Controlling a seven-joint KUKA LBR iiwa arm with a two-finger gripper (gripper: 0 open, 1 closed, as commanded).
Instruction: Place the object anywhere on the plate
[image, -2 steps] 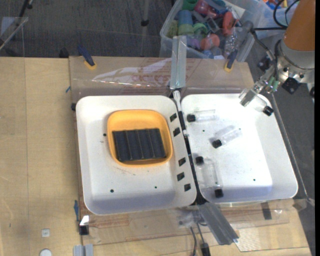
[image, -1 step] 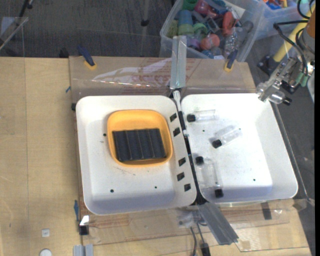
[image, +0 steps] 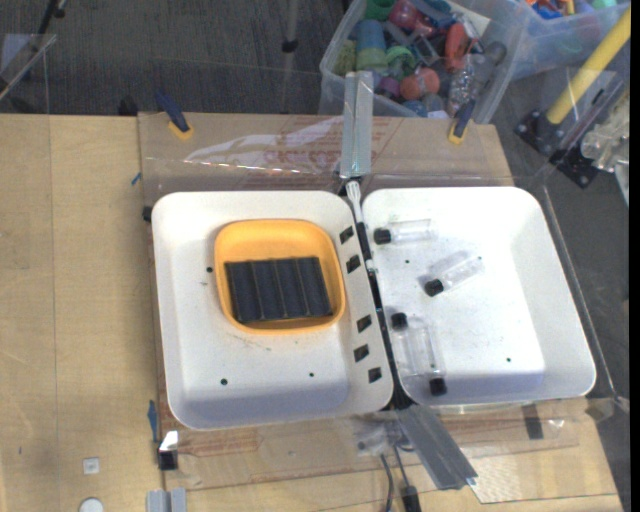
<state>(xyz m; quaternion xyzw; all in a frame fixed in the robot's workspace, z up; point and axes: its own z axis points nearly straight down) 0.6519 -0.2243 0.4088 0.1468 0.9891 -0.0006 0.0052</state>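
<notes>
Now, your three vials lie in the right bin; the plate sits left, black block on it. You cannot tell the gripper state.

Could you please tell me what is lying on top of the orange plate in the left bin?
A dark ribbed rectangular block lies flat on the orange plate, covering most of its middle; whatever is beneath it is hidden.

— The arm, the gripper: what colours, cables, markings?
— Nothing I can vouch for at this moment — no shade, no screw, no cable I could honestly set down as the robot's.
</notes>
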